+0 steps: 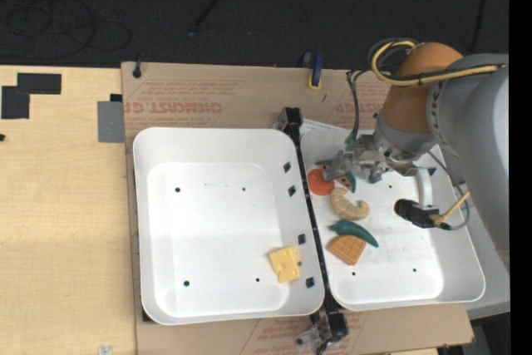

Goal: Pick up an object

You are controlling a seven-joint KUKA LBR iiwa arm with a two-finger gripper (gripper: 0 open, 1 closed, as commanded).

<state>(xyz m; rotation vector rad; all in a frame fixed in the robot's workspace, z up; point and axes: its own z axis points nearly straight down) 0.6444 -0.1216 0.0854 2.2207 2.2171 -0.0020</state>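
where arm (465, 120) reaches in from right, we see wrist bent low over right bin (432, 283), gripper (345, 169) by red object (320, 180); grip state we cannot tell.

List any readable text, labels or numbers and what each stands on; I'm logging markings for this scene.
Red printing on the cardboard sheet under the bins: it appears upside down and too blurred to read reliably.
Fainter red printing on the cardboard's front edge: unreadable.
Nothing readable on the bins or objects.

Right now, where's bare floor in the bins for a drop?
Left bin: wide bare floor everywhere but the yellow cheese piece near its lower right. Right bin: bare along the bottom edge, below the waffle. Crowded by the divider: tomato, beige piece, green pepper.
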